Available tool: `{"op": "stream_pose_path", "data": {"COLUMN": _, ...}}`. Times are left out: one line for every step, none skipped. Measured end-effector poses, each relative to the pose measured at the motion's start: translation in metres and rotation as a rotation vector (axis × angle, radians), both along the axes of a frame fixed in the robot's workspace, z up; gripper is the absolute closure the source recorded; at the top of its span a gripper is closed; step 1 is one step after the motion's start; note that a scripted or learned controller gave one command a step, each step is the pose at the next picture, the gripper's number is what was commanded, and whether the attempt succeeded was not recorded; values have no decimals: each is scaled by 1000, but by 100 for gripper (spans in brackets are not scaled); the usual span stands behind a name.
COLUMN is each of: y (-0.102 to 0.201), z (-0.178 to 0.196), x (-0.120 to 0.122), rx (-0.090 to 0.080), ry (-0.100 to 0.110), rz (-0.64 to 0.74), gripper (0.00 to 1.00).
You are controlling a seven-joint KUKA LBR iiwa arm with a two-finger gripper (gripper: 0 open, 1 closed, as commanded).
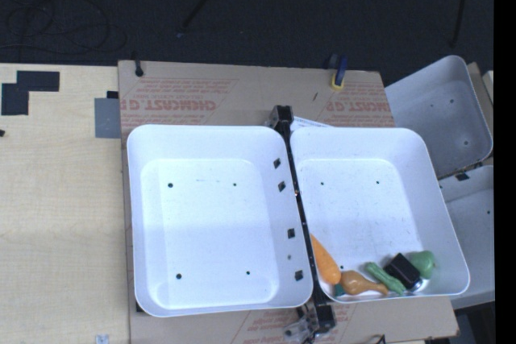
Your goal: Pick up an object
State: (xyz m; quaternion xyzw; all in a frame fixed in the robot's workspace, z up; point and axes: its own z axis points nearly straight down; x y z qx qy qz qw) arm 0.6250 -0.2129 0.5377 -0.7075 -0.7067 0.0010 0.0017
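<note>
Two white bins sit side by side: the left bin (pixel 153 149) and the right bin (pixel 419 165). Along the right bin's near edge lie an orange carrot-shaped object (pixel 324 259), a tan piece (pixel 359 282), a green elongated object (pixel 384 277), a black block (pixel 402 270) and a green rounded object (pixel 422 261). They crowd together in the near corner, touching or overlapping.
A cardboard sheet (pixel 242 97) lies under the bins on a wooden bench (pixel 56 197). A black clamp strip (pixel 292 205) runs between the bins. A grey metal panel (pixel 447 105) stands at the right. A blue and yellow clip (pixel 339 72) sits at the cardboard's far edge.
</note>
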Motion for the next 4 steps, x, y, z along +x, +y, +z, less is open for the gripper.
{"op": "stream_pose_path", "data": {"y": 1, "z": -1, "x": 20, "rx": -2, "ry": -2, "rz": 6, "gripper": 100}}
{"op": "stream_pose_path", "data": {"y": 0, "z": 0, "x": 2, "rx": 0, "ry": 1, "rz": 1, "gripper": 100}}
{"op": "stream_pose_path", "data": {"y": 1, "z": -1, "x": 20, "rx": -2, "ry": -2, "rz": 6, "gripper": 100}}
{"op": "stream_pose_path", "data": {"y": 0, "z": 0, "x": 2, "rx": 0, "ry": 0, "rz": 1, "gripper": 100}}
